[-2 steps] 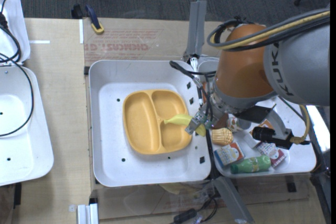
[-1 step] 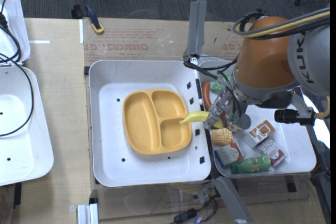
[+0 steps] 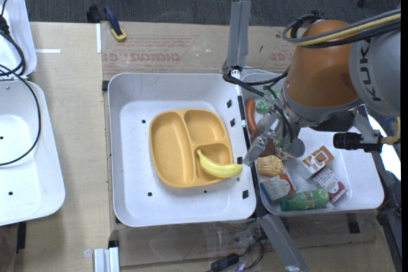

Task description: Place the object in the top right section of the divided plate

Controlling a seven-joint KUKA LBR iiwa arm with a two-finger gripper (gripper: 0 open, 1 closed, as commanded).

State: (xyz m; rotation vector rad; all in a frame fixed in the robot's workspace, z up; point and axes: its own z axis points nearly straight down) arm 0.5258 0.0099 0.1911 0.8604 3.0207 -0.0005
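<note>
A yellow divided plate (image 3: 173,148) lies in the left bin (image 3: 127,156). A yellow banana (image 3: 218,167) rests across its lower right section, one end poking over the plate's right rim. The top right section (image 3: 204,124) holds nothing. My gripper (image 3: 270,146) hangs over the wall between the two bins, just right of the banana's end and above a ridged yellow toy, perhaps a corn cob (image 3: 269,165). Its fingers stand apart with nothing between them. One finger (image 3: 255,151) points down toward the bin wall.
The right bin (image 3: 366,197) holds a red sausage (image 3: 250,113), several small cartons (image 3: 317,159) and a green bottle (image 3: 305,200). The arm's orange band (image 3: 319,67) hangs over that bin. A white tray with black cables (image 3: 19,156) sits at the far left.
</note>
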